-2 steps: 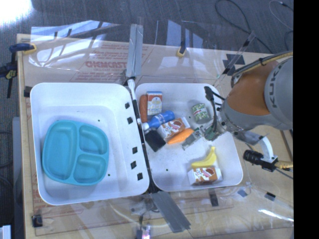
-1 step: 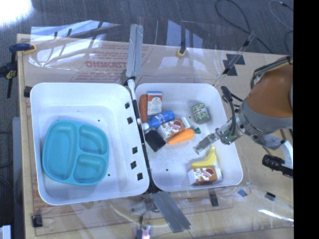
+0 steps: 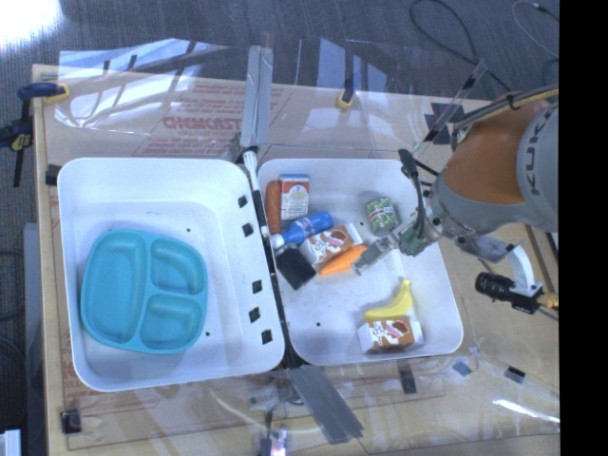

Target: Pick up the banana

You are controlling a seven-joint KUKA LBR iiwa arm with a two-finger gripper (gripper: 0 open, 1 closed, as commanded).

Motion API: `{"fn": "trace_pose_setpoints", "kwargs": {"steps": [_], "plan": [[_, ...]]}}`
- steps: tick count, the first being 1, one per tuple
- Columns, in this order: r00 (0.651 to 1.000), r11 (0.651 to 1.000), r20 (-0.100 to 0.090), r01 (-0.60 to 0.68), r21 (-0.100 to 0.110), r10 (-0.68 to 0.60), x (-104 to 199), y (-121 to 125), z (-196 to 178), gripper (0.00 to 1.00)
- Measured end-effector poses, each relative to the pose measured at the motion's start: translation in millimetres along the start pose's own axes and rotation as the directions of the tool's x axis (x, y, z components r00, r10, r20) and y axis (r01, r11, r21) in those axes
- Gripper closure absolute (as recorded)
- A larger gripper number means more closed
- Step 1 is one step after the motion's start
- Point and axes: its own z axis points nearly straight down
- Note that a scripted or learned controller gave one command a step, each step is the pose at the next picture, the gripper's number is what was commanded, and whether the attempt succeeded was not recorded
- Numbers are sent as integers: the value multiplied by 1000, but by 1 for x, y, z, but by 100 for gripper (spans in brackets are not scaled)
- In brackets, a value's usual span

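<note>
Camera view: banana (image 3: 392, 303) partly overlaps carton (image 3: 389, 333); jaws indistinct.

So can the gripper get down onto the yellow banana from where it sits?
Probably yes: the yellow banana lies exposed, only the small carton touching its near side, and the gripper hangs just above.

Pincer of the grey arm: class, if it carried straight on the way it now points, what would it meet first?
Probably the carrot: the pincer points left across the right bin, its tip right beside it. Height is unclear. The banana lies below that line.

Yellow banana (image 3: 394, 302) — curved, flat in right bin, near front edge
</note>
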Motion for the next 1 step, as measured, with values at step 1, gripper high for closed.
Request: {"fn": "trace_pose_setpoints", "kwargs": {"steps": [1], "plan": [[999,999,0,32,-1,-32,21,-43,-15,0]]}}
